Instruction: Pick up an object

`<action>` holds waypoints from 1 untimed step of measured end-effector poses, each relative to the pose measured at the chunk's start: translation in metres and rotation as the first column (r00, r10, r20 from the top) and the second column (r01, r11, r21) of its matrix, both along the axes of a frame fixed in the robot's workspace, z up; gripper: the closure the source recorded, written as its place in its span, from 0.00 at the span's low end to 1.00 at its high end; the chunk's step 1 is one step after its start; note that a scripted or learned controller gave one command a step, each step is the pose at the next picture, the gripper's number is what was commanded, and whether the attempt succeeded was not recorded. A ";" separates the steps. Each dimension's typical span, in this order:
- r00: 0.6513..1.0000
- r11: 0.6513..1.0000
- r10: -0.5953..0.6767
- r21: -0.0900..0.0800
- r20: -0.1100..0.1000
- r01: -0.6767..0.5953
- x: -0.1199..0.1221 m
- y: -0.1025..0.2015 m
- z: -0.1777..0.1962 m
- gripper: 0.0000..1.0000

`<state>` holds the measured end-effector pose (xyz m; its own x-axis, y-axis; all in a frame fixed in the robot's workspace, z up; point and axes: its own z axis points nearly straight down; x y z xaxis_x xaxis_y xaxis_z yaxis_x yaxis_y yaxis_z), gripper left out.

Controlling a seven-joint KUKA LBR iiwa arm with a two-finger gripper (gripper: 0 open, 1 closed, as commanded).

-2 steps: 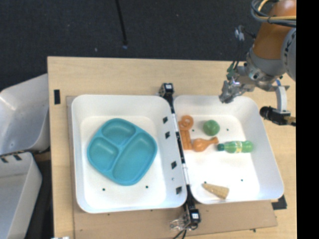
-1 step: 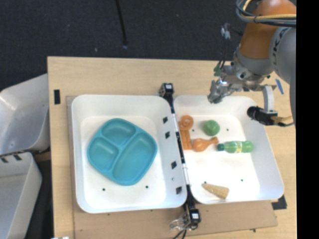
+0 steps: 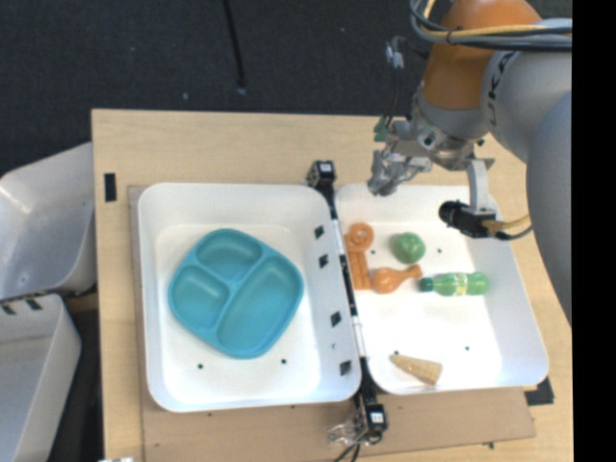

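Nearest you lies the cone (image 3: 417,368); your gripper (image 3: 384,183), grip unreadable, hovers at the right bin's (image 3: 500,354) far corner, needing descent onto something.

— What sort of place are we looking at?

— A robotics lab, going by the setup. A grey arm (image 3: 520,85) with an orange band is reaching over a plywood bench (image 3: 241,128) that is carrying two shallow white bins (image 3: 154,354), clipped together along the middle.

— Anything else pointing that way?

— Loose cables are trailing around the arm's wrist, and dark carpet (image 3: 192,37) is lying beyond the bench.
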<state>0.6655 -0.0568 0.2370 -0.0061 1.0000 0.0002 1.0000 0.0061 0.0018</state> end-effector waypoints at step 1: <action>1.000 1.000 -0.001 -0.001 -0.002 0.001 -0.002 0.055 -0.007 1.00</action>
<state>0.6634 -0.0016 0.2299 -0.0054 1.0000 -0.0003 1.0000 0.0054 -0.0002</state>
